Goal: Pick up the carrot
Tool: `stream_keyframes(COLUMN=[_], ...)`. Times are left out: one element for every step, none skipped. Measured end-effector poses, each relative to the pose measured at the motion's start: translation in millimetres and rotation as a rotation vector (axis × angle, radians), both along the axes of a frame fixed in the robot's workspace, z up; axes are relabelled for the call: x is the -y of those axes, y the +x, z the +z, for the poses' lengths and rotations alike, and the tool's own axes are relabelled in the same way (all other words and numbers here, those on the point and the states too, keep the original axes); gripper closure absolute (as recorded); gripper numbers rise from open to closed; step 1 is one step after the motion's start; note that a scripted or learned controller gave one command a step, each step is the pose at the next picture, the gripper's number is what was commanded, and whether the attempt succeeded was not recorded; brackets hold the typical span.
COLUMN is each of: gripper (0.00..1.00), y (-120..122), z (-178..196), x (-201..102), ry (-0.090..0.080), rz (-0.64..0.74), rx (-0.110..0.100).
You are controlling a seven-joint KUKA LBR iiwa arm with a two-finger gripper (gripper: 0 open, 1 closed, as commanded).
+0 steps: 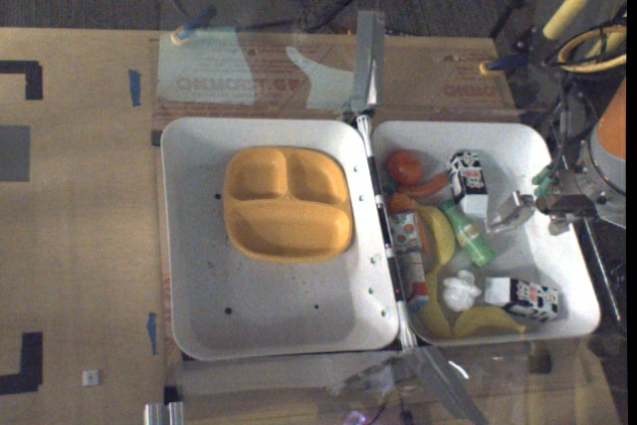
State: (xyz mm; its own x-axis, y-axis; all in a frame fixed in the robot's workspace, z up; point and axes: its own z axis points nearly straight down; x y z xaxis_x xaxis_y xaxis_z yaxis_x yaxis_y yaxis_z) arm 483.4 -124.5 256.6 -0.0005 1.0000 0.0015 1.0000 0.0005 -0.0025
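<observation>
**Arm over the right bin, carrot lying among the toys**

The wooden desk (80, 244) fills most of the frame, with blue tape marks and black corner marks on its left part, and dark carpet with tripod legs and cables runs along the top of the frame. Two shallow white bins sit side by side at the centre. The left bin (199, 314) holds an orange sectioned plate (289, 204) in its upper middle.

The arm (609, 139) enters from the right edge at mid-height, its orange band showing at the edge, and stretches leftward over the right bin (572, 279). The pincer (513, 212) hangs over the right-centre of that bin with nothing visibly in it; how far it is open cannot be told from this angle.

The carrot (430, 184) lies in the upper left of the right bin, just below a red tomato (403, 165) and left of a small milk carton (467, 180). A green bottle (468, 239), bananas (468, 318) and a second carton (532, 296) lie lower in the bin
</observation>
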Motion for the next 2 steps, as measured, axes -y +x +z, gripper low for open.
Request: stream_keyframes(gripper=[0.00, 1.00], y=[14.5, 14.9], z=[-156.2, -146.6], x=[-10.4, -9.8], ry=[-0.002, -0.003], rz=[0.217, 0.215], rx=[0.005, 0.008])
